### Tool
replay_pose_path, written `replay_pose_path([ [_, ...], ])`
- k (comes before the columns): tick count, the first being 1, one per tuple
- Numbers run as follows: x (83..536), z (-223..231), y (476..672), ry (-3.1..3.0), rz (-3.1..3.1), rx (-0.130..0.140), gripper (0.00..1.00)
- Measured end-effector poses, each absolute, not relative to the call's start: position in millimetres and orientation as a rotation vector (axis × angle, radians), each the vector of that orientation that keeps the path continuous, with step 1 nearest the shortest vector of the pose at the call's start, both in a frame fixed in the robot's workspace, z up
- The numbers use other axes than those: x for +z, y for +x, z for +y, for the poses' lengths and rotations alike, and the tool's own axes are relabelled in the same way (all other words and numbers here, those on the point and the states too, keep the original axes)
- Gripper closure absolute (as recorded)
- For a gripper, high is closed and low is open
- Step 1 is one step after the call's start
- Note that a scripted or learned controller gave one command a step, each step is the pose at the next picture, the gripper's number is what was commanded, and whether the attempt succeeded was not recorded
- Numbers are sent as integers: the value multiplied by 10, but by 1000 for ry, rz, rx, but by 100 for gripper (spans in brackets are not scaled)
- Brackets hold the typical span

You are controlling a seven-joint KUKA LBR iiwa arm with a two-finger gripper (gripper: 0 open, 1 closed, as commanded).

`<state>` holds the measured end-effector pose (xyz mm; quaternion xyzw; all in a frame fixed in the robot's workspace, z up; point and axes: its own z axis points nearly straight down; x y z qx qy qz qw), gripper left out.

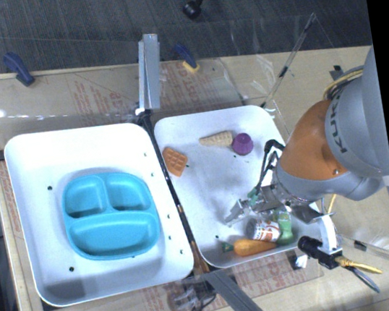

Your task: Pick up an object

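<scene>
Lying at the right bin's near edge: carrot, small bottle and green item, touching. End effector is positioned just above them; finger state cannot be told. Waffle, cone, purple piece are listed farther back. Blue divided tray is held in left bin.

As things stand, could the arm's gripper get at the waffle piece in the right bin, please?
Probably yes: the waffle piece lies alone by the left wall of the right bin, nothing on top, and the gripper is already over that bin.
</scene>
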<state>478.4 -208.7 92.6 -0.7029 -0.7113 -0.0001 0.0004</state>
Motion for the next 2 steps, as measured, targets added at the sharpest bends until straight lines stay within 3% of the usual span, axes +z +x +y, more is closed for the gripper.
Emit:
replay_pose_path([
  [1, 1031, -2085, 4804, -2204, -2241, -2, 100],
  [2, 2083, -2092, 5923, -2211, -2232, 1, 100],
])
